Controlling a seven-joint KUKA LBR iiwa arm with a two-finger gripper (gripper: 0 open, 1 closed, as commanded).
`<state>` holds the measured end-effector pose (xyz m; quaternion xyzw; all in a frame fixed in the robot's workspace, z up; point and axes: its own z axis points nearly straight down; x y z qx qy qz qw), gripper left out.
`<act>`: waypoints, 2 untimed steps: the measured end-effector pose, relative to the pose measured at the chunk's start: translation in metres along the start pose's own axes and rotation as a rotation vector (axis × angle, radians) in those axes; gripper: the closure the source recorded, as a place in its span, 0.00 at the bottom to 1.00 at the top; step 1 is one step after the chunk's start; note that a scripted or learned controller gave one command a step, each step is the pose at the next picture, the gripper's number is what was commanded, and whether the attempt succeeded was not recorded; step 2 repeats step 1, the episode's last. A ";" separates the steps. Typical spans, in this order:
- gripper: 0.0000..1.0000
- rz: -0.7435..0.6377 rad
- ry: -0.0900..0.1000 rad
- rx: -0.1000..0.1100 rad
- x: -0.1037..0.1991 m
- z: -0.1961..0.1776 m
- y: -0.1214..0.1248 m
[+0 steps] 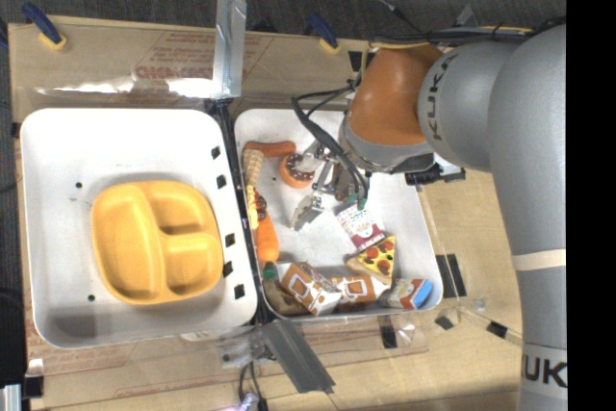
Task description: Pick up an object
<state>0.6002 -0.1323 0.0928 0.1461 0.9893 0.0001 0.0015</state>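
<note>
Gripper point(310, 207) over right bin point(416, 207); toy carrot point(267, 241) orange, possibly plastic.

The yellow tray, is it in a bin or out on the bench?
In. The yellow tray lies flat inside the left bin, with the bin's white floor showing all around it.

Yellow divided tray point(154, 239) in white left bin point(38, 207); orange carrot point(267, 241); grey arm point(500, 91), orange band point(385, 96)
</note>
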 end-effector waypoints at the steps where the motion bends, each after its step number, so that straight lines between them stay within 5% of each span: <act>1: 1.00 -0.005 -0.004 0.000 -0.001 -0.011 0.001; 2: 1.00 -0.005 -0.004 0.000 -0.001 -0.011 0.001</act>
